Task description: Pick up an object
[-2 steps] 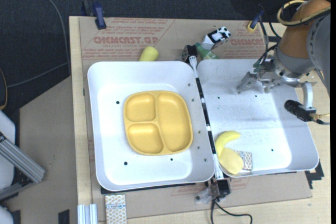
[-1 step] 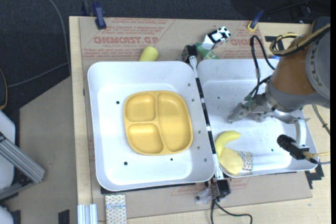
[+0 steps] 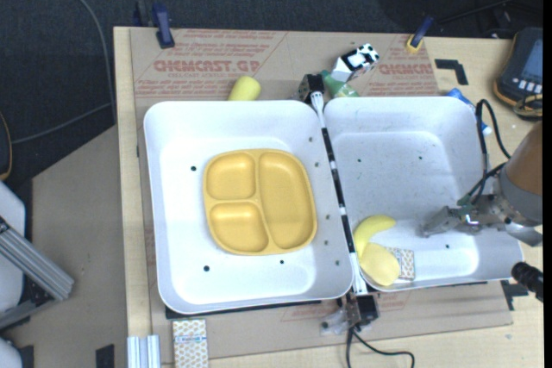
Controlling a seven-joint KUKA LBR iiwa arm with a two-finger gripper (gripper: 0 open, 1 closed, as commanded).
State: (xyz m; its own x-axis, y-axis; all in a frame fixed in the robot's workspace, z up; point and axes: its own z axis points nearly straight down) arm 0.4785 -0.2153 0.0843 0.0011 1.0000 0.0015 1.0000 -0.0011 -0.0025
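Camera view showed the end effector (image 3: 435,225) low in the right bin (image 3: 405,142), apparently empty. Its spread was unclear. Yellow pieces (image 3: 377,250) lay at nine o'clock, likely its target.

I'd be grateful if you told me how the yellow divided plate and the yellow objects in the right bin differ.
The divided plate lies flat at the middle of the left bin; the yellow objects sit against the near left corner of the right bin. The plate is much larger. The plate is shallow with three compartments; the objects are rounded lumps without compartments, a small patterned item beside them. Both are yellow and smooth.
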